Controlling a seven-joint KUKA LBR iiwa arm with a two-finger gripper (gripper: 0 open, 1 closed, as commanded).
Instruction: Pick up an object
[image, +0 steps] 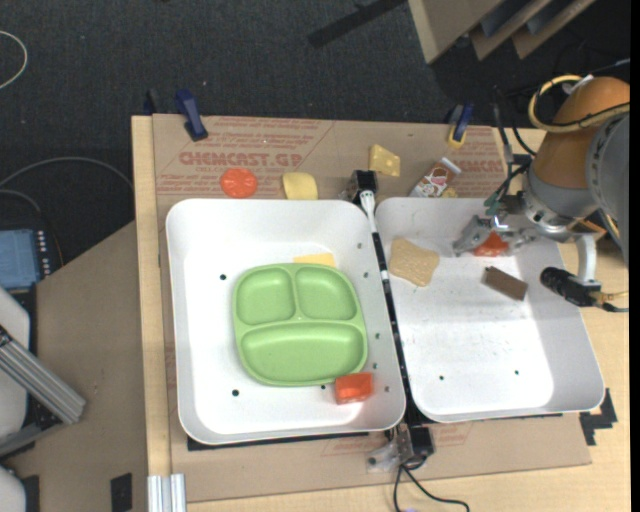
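Observation:
My gripper (484, 236) is low over the far part of the right bin (500, 380), reaching in from the right under the grey arm. A small orange-red piece (492, 244) lies right at its tip; whether it is touched or gripped cannot be made out. A brown block (504, 283) rests just in front of the gripper. Left of it lies a tan bread slice (412, 263). In the left bin (195, 300) there is a green divided plate (298, 323), an orange block (353, 387) and a yellow piece (314, 260).
Behind the bins, on the cardboard, lie an orange disc (238, 182), a yellow lump (299, 186), a cheese-like wedge (384, 159) and a small packet (432, 181). Blue clamps (190, 115) hold the far edge. A ridge separates the bins.

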